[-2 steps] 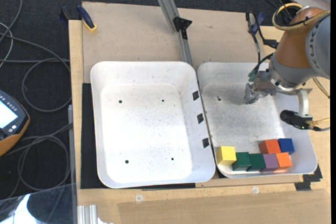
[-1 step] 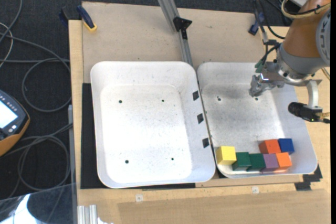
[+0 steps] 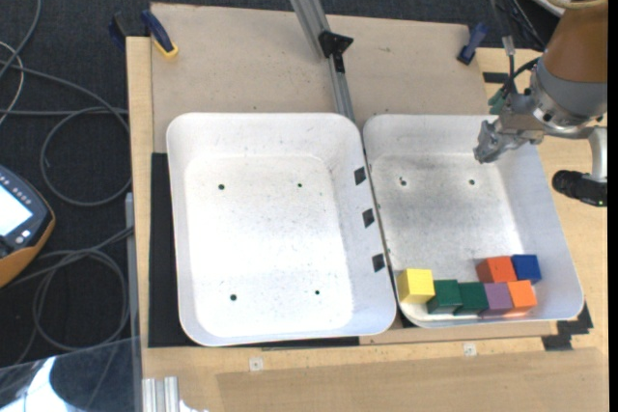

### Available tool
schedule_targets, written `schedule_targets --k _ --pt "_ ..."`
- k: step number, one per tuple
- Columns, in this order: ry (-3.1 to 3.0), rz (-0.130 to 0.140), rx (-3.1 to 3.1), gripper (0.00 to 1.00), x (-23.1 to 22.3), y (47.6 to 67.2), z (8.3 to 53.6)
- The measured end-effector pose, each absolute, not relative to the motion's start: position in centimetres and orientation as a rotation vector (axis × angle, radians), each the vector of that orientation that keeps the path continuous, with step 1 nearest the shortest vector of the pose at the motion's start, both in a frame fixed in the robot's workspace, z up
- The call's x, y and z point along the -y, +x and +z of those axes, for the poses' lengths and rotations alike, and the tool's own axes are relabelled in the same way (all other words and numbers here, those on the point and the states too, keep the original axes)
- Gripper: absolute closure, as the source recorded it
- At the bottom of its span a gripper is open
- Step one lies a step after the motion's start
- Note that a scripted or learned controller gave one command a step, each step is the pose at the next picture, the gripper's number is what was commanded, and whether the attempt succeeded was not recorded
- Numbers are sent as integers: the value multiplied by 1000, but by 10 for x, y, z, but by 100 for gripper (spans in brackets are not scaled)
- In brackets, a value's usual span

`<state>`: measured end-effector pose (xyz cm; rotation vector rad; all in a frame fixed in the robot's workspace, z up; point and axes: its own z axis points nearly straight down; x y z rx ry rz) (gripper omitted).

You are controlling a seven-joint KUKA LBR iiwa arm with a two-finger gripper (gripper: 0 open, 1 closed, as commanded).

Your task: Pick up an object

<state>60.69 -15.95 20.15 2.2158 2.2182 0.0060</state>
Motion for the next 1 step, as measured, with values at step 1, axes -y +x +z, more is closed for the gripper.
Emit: schedule_targets --k 1 --pt "2214 7 -2219 100 160 609 256"
